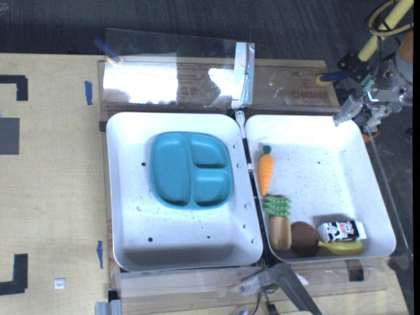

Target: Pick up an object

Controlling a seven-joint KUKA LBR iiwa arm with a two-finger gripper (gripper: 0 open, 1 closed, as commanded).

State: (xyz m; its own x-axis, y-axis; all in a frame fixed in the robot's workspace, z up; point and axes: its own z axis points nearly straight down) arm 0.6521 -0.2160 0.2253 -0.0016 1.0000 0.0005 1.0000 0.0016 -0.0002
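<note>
The right bin (pixel 341 143) holds several toys along its left and near sides. An orange carrot (pixel 265 170) lies by the left wall, with a green ridged piece (pixel 277 205) and a tan block (pixel 279 233) below it. A brown round piece (pixel 304 237), a black-and-white carton (pixel 340 230) and a yellow banana (pixel 342 246) sit at the near edge. My gripper (pixel 365 110) hovers over the bin's far right corner, well away from all of them, with nothing seen in it.
The left bin (pixel 125 176) carries a blue divided plate (pixel 191 169). A clear plastic panel (pixel 177 77) stands behind the bins. Wooden bench surface (pixel 46 195) extends to the left. Yellow cabling (pixel 387 18) hangs on the arm at the top right.
</note>
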